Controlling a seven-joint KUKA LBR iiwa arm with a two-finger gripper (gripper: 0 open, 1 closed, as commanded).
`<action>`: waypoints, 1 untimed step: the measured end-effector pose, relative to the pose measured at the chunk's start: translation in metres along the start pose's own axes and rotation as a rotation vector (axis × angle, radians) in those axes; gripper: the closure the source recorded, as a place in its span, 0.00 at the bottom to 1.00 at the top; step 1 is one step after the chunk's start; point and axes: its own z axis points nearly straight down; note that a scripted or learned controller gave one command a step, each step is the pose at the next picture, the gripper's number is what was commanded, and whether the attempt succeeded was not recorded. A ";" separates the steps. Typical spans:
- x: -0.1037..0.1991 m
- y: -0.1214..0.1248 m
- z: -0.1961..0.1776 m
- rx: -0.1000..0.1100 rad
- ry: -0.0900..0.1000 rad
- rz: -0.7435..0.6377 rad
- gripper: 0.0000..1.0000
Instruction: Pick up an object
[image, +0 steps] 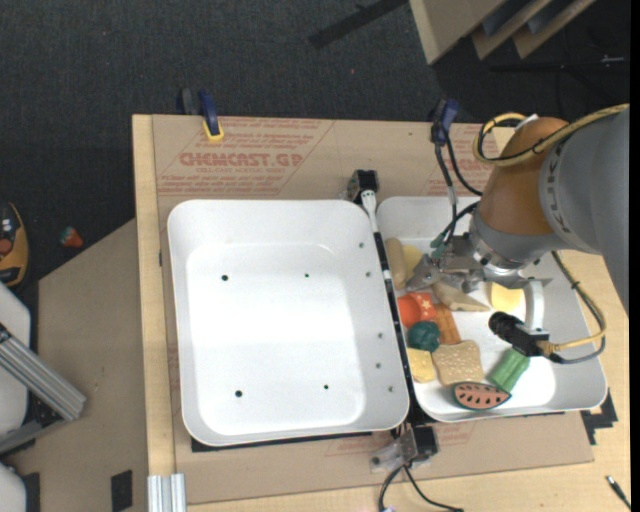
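Hovering gripper (440, 272) over right bin (580, 385) | finger state: cannot tell | watermelon slice (481, 394) looks light, stiff, smooth; take across its narrow width

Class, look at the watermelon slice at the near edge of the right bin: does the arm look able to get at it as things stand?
Probably yes. The watermelon slice lies on top at the right bin's near edge, with nothing over it. The arm is already over that bin, farther back. A green piece and tan square sit close, which may crowd the tool.

The end effector (447, 272) hangs low over toys (450, 345) heaped in the right bin (575, 385), beside the left bin (200, 225).
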 end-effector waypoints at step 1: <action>0.000 0.002 -0.011 -0.005 -0.002 0.000 1.00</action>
